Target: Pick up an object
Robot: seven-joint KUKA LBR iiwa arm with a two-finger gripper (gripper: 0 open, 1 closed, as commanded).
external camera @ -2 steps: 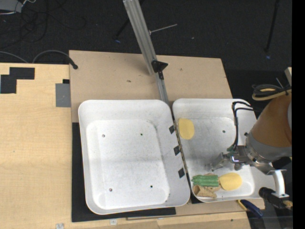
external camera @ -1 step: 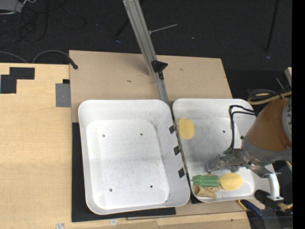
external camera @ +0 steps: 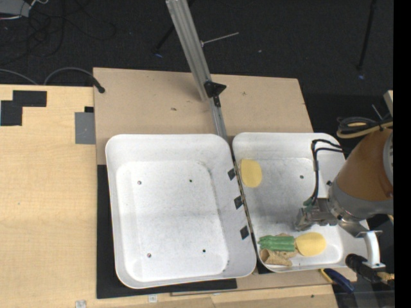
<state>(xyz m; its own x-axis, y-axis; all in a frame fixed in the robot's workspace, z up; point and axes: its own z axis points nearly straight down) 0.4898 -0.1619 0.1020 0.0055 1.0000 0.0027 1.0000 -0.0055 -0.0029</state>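
Camera view has the gripper (external camera: 307, 218) low in the right bin (external camera: 282, 147), fingers' state I cannot tell, just far of the yellow lump (external camera: 311, 244) and green toy (external camera: 277, 242) by the near wall; best to descend squarely over one, clear of the wall

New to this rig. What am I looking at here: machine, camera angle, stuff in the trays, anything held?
One fixed camera looks down at a slant on a bench with two shallow white bins. The grey and orange shape at the right is the robot arm, reaching into the right bin. Its claw sits low over that bin's floor; nothing shows between its fingers. In the right bin lie a yellow piece by the divider, and at the near edge a green object, a tan object and a yellow lump. The left bin sits beside it.
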